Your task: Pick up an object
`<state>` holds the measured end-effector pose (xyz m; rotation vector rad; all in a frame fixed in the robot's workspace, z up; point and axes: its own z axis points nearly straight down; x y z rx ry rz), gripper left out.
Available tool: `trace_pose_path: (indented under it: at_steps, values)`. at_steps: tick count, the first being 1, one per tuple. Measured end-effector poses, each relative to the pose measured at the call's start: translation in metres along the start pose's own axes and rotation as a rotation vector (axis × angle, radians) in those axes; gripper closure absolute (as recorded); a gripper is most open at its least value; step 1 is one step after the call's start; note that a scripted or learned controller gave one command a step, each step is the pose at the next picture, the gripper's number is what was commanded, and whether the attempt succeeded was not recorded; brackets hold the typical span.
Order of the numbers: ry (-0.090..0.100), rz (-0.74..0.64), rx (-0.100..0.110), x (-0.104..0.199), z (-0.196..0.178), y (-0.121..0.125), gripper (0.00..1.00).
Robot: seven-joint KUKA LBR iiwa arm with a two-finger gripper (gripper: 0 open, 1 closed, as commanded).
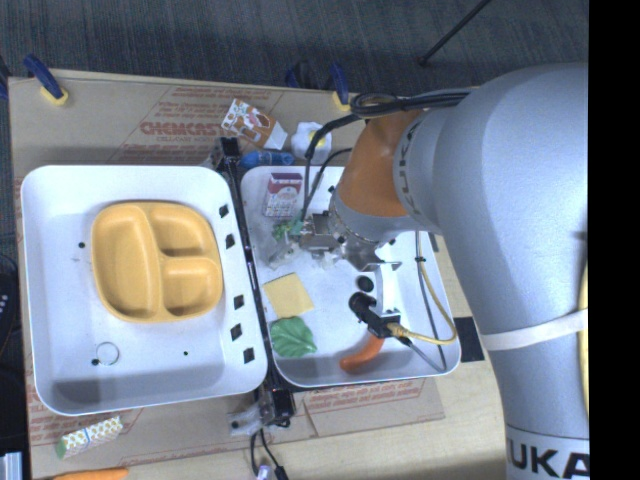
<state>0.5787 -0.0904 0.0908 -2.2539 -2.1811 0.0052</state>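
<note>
My gripper [318,236] reaches down into the right bin [430,353], below the orange band of the wrist. A small green and white item [289,231] lies right against its left side. A red and white packet [282,193] lies at the bin's far end, just left of the wrist. In front of the gripper sit a yellow flat square [289,294] and, nearer the front, a green leafy piece [293,338]. An orange carrot-like piece [361,354] lies by the front wall. The arm hides much of the bin's right side.
The left bin [45,268] holds a yellow divided tray [157,259]. Behind the bins on the cardboard lie a small printed packet [246,121] and blue and white items [285,148]. A black and yellow cable [385,320] hangs over the right bin. A wrapped strip [90,435] lies at the front left.
</note>
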Motion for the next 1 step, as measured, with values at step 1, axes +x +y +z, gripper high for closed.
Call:
trace_pose_path:
  at_steps: [1]
  values:
    - [0.001, 0.16, 0.0, -0.009, 0.0001, -0.046, 0.0]
